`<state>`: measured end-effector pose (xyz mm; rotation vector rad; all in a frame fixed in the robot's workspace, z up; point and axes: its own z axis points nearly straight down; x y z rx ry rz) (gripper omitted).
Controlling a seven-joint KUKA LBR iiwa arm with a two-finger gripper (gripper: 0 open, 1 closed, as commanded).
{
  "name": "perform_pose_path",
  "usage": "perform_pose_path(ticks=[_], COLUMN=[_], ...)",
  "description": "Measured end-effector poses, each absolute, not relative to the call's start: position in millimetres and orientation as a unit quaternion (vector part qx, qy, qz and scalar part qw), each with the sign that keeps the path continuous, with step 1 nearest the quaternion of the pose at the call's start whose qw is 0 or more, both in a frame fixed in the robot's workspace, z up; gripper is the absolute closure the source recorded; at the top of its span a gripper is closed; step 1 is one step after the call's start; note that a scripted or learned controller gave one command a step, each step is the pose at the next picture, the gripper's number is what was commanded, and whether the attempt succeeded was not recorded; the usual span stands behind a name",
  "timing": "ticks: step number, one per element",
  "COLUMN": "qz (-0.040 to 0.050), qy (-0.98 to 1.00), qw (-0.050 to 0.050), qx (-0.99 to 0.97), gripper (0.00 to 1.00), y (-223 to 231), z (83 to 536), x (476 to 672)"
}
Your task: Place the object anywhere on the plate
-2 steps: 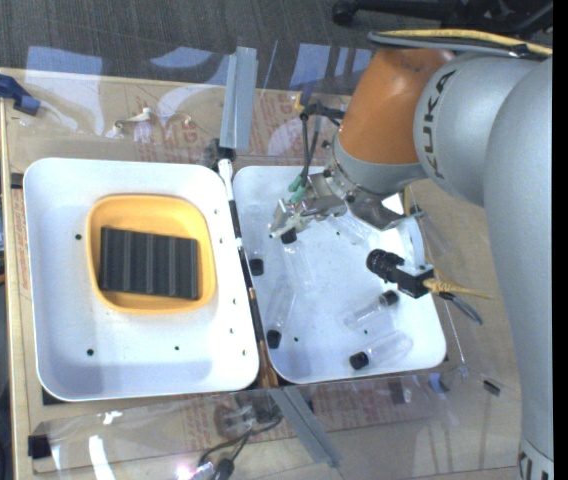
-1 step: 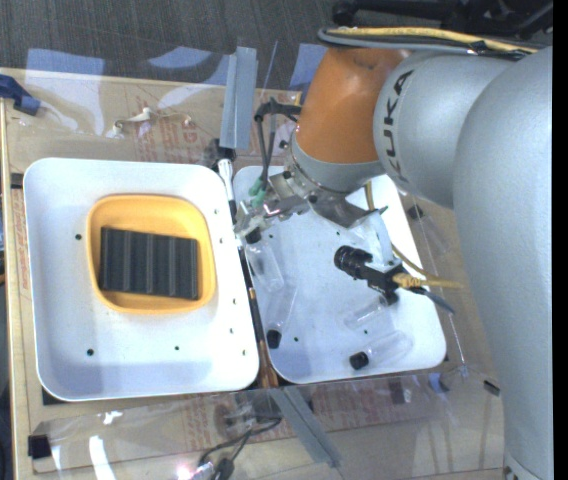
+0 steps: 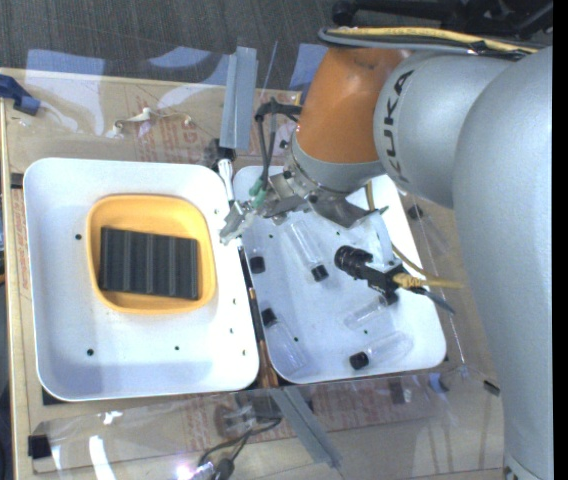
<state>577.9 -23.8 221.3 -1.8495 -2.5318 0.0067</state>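
A yellow plate with rounded corners sits in the left bin. A black ribbed block lies flat on the plate and covers most of its middle. My gripper hangs over the seam between the two bins, just right of the plate's upper right corner and apart from the block. Its tip is small and partly hidden by the wrist. I see nothing clearly held in it.
The right bin holds several small black pieces and a few clear plastic pieces. The grey arm with its orange band covers the right bin's far side. A grey bar lies on the bench behind the bins.
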Motion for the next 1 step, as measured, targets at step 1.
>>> perform_pose_path(ticks=[1], qz=[0.0024], qy=[-0.825], qw=[0.004], qx=[-0.564], gripper=[0.0], y=[9.8], z=[191.1], x=[598.1])
